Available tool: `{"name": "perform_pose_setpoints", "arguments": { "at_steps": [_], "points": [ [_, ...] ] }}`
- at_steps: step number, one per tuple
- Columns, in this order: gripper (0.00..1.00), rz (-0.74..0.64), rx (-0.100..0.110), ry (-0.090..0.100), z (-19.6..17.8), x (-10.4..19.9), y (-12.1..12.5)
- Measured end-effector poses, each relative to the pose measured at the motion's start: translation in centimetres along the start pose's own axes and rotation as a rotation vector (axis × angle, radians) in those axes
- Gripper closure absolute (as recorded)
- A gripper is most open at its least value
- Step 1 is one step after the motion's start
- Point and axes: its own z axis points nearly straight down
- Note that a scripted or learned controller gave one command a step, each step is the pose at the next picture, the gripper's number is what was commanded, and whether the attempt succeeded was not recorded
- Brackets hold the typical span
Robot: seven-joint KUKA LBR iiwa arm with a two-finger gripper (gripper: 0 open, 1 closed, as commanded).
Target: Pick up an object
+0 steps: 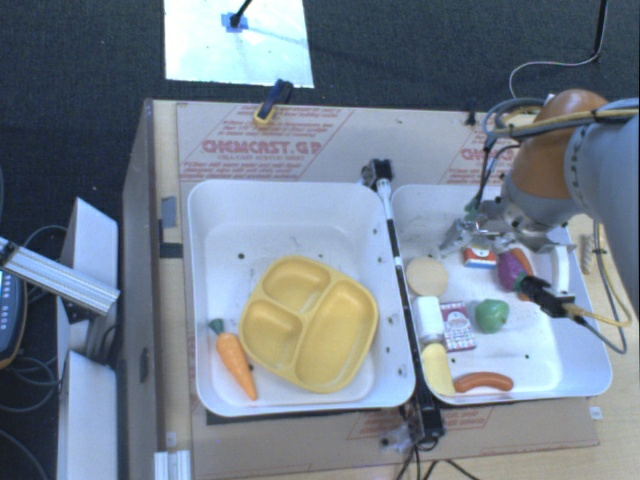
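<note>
The end effector (pixel 470 230) is hovering low over the far part of the right bin (pixel 575 373), reaching in from the counter's right edge; whether it is clenched or released cannot be determined, and nothing is visibly lodged in it. Just beside it, toward the right edge, a small red-and-white box (pixel 479 258) is lying next to a purple eggplant-shaped toy (pixel 514 268). A round beige disc (pixel 427 276) is resting near the bin's left wall. Toward the near edge, a green pepper-shaped toy (pixel 491 314), a red-and-white carton (pixel 458 327), a white cylinder (pixel 429 317), a pale yellow piece (pixel 437 368) and a sausage (pixel 483 382) are lying. In the left bin (pixel 290 200), a yellow divided tray (pixel 309 322) is sitting tilted, with a carrot (pixel 236 363) near the bin's near-left corner.
</note>
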Motion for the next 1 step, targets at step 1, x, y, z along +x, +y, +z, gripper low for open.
{"name": "perform_pose_setpoints", "arguments": {
  "at_steps": [1],
  "points": [
    [1.0,-0.001,-0.006,-0.004,-1.29,-0.22,0.2]
  ]
}}
